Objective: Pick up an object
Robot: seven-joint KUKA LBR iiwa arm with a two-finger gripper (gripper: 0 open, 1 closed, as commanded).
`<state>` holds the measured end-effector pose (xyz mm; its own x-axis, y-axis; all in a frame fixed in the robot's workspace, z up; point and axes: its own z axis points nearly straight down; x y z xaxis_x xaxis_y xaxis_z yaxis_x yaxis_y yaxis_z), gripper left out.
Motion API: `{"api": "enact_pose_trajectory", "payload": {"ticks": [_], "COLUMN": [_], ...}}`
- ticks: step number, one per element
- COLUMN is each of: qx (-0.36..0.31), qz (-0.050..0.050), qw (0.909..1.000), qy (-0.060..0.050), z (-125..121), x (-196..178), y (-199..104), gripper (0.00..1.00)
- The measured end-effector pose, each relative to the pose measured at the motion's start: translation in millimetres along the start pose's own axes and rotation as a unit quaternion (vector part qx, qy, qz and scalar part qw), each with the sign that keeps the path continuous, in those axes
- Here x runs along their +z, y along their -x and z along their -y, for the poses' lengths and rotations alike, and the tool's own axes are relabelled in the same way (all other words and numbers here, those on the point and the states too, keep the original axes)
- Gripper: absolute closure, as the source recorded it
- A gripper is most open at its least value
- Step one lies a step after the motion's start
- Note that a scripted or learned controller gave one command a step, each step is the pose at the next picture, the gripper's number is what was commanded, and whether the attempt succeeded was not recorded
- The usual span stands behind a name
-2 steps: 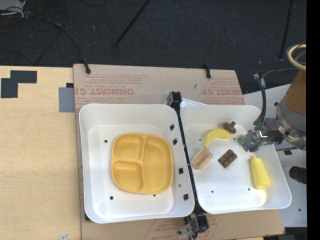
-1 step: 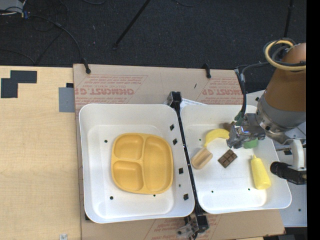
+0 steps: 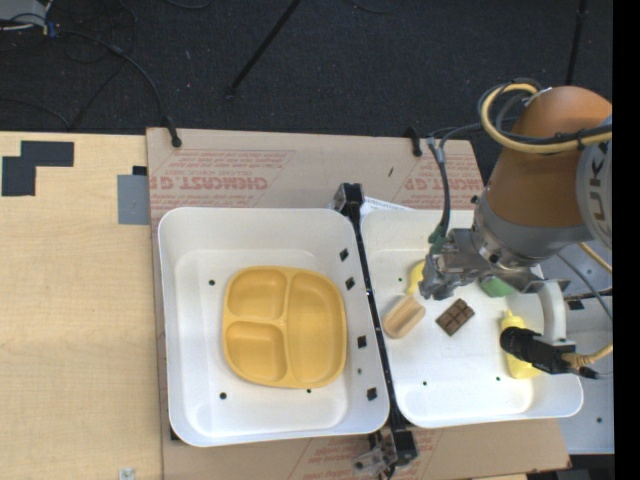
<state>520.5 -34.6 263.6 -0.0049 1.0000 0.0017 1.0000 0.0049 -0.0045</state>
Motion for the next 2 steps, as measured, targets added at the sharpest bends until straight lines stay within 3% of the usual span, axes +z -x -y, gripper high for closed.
{"api": "enact_pose_trajectory", "payload": {"ticks": [2], "qx": [0.0], "qz": [0.0], "qw": [1.0], "qy": [-0.001], "z": [-12.9], "x": [19.8], "y": [-101.5], "gripper": [1.0]}}
